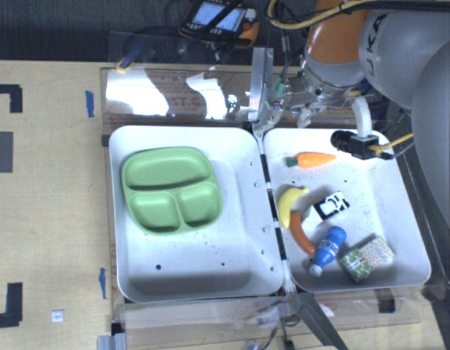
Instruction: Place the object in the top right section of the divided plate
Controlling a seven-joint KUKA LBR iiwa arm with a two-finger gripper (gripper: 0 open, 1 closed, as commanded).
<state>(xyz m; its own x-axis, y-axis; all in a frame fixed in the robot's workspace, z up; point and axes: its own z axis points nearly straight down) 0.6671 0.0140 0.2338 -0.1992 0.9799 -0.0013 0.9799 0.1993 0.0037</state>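
Camera view: I see the green divided plate (172, 188) lying in the left bin (137, 261), with one long section along its far side and two smaller sections along its near side. All three sections are bare. The right bin (403, 195) holds the candidate objects: a carrot (313, 160), a banana (289, 203), an orange sausage-shaped item (301, 235), a blue bottle (326, 249), a black-and-white item (332, 205) and a green carton (365, 259). The task names no particular one, so I cannot tell which is intended.

The gripper (312, 106) hangs above the far edge of the right bin, near the carrot. I cannot tell its opening from this angle, and nothing is visibly held.

My judgement: the pick is not yet made. The carrot lies apart from the others, giving the cleanest approach. Descend centred on its body, close across the short axis, then confirm retention before traversing to the plate.
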